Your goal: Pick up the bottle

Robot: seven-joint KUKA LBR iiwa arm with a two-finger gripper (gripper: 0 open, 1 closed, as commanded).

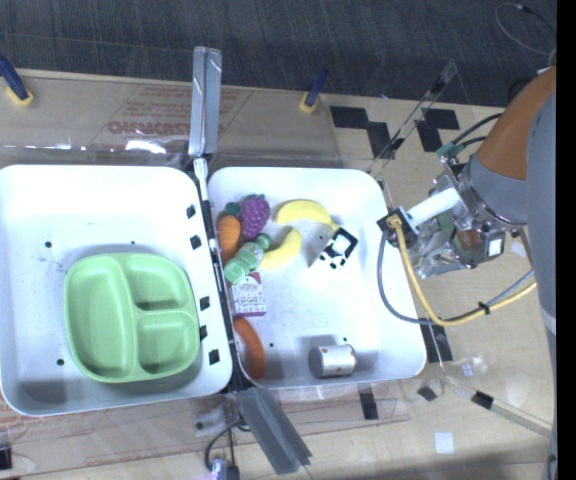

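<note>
Pincer (423, 243) of the grey arm (528, 158) hangs over the right edge of the right bin, outside the cluster of goods; whether it is open or closed cannot be told, and nothing shows in its grip. A yellow cable (438, 308) loops below the wrist. Two shallow white plastic bins sit side by side on the worktop (88, 108). One light green divided plastic tray (133, 316) with three compartments lies in the left bin (28, 198). In the right bin (368, 298), against its left wall, lies one small green bottle (243, 260), tipped on its side, just beside one orange carrot (229, 233) and below one purple bunch of grapes (255, 213). Two yellow bananas are there: one curved banana (303, 211) near the bin's top and a second banana (283, 250) touching the bottle's right end. One white and black patterned block (334, 249) lies right of the bananas. One small pink and white carton (249, 293) sits just below the bottle, one orange-red oval item (249, 346) lies near the bottom left corner, and one silver metal can (332, 359) lies on its side near the bottom edge.
</note>
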